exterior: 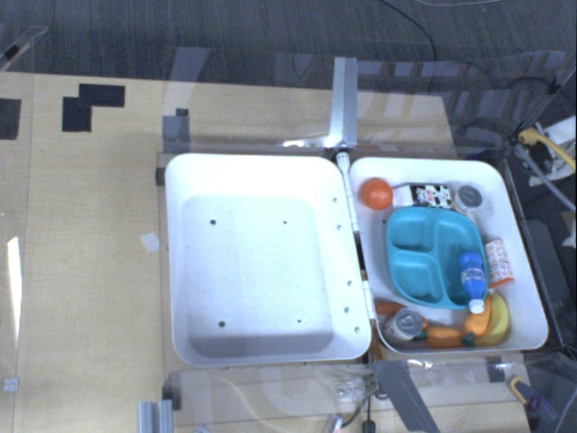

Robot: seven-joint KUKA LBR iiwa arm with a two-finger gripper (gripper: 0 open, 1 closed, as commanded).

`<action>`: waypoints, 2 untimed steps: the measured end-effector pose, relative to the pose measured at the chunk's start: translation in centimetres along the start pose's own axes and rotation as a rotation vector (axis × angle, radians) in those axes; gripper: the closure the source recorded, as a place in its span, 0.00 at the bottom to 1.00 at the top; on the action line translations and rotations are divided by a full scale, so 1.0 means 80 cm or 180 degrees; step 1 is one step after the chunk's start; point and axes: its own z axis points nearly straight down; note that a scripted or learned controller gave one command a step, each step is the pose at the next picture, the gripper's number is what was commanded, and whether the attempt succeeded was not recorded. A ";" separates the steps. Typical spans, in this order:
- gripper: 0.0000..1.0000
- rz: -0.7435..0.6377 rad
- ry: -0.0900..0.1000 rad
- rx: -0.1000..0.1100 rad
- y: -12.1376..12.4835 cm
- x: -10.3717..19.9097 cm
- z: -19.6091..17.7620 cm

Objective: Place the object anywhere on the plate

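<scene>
Turquoise divided plastic plate point(431, 253) in right white bin point(521, 269); small blue bottle point(471, 276) lying on its right edge. Orange ball point(376, 193) near top-left corner. Pincer state: cannot tell.

Blue bottle point(471, 273) lies on teal plate point(424, 255).

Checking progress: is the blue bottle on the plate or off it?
Partly on: the blue bottle lies across the turquoise plate's right rim.

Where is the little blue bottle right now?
In the camera view, the blue bottle lies in the right bin, resting on the right edge of the blue plate, just above the banana and left of a small red-and-white packet.
</scene>
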 end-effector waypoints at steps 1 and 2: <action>0.00 -0.0078 0.0003 0.0000 -0.003 0.001 0.000; 0.00 -0.0160 0.0008 0.0000 -0.022 0.042 0.000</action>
